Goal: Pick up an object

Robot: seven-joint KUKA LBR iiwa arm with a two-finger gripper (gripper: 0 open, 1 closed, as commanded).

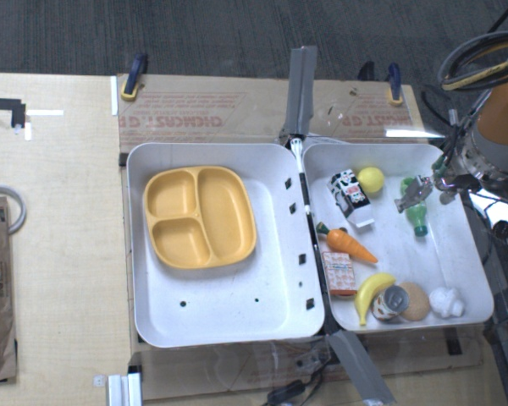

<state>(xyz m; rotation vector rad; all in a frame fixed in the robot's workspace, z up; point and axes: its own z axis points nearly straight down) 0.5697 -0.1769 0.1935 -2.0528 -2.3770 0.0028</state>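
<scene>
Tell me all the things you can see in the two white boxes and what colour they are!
left bin: 1, white, left side of bench
right bin: 1, white, right side
divided plate: 1, yellow, left bin
cow-print carton: 1, black and white, right bin
lemon: 1, yellow, beside carton
bottle: 1, green, under the hand
carrot: 1, orange, right bin
snack packet: 1, red, below carrot
banana: 1, yellow, near front
white ball: 1, front corner
hand: 1, grey, above right bin

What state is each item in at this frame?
Yellow tray: upright, compartments bare, left bin.
Carrot: lying flat.
Banana: lying, touching can.
Can: on its side.
Cow-print carton: tipped over.
Green bottle: lying beside gripper.
</scene>
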